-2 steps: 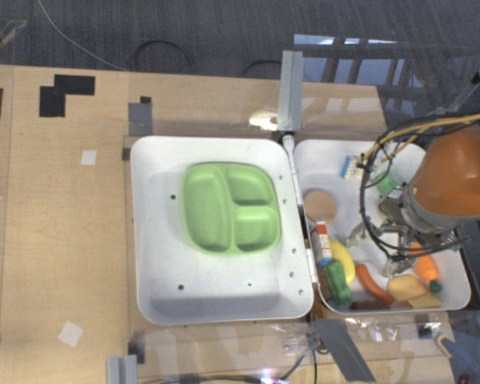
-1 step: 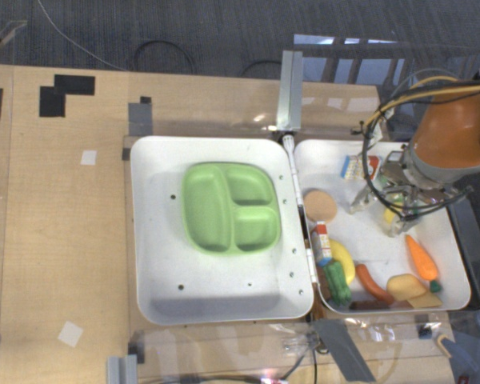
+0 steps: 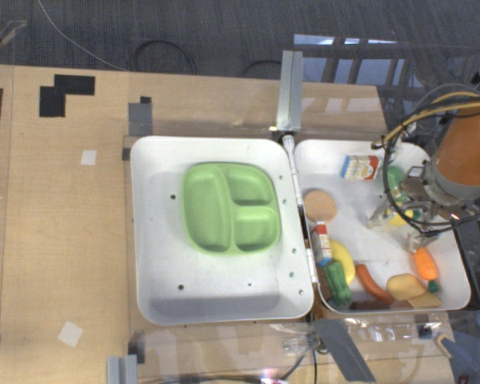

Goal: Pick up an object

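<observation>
Carrot (image 3: 426, 262) lies just below jaws (image 3: 404, 221).

- Light wooden tabletop (image 3: 56, 238) with black square marks near its far left corner
- Left white bin (image 3: 156, 294) sits mid-tabletop
- Right white bin (image 3: 336, 152) touches it, toward the right edge

Right bin's contents: small white-and-red carton (image 3: 360, 167) near back wall, flat tan round disc (image 3: 319, 206), yellow plastic banana (image 3: 342, 262) w/ dark green vegetable (image 3: 337, 284) beside it, reddish-brown sausage (image 3: 370, 283), orange carrot (image 3: 426, 264) (green-tipped), tan potato-like lump (image 3: 405, 285) at front.
</observation>
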`<control>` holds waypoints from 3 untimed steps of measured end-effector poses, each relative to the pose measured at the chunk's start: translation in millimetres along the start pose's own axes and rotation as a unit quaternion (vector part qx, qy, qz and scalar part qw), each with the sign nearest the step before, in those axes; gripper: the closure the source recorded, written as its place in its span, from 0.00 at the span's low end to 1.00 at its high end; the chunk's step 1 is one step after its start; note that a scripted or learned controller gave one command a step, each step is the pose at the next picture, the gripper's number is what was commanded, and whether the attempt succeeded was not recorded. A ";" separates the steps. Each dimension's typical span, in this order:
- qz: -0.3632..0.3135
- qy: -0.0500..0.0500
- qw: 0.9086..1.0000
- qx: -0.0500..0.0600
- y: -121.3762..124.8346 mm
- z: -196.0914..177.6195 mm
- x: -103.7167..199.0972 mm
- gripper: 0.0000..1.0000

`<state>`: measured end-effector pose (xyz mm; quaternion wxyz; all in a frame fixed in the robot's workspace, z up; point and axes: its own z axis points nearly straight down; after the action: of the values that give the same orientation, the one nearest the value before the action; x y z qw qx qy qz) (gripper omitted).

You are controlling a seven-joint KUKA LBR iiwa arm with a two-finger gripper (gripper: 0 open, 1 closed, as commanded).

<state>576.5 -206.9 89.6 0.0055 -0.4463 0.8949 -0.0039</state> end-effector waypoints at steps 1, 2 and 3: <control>0.006 -0.001 1.000 0.000 -9.0 0.5 -9.5 0.00; 0.007 -0.006 1.000 0.006 -11.9 -14.6 -13.9 1.00; 0.025 -0.002 1.000 0.005 -40.2 -174.6 -31.7 1.00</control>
<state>625.4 -205.4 264.8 0.0098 -0.4236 0.9057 -0.0072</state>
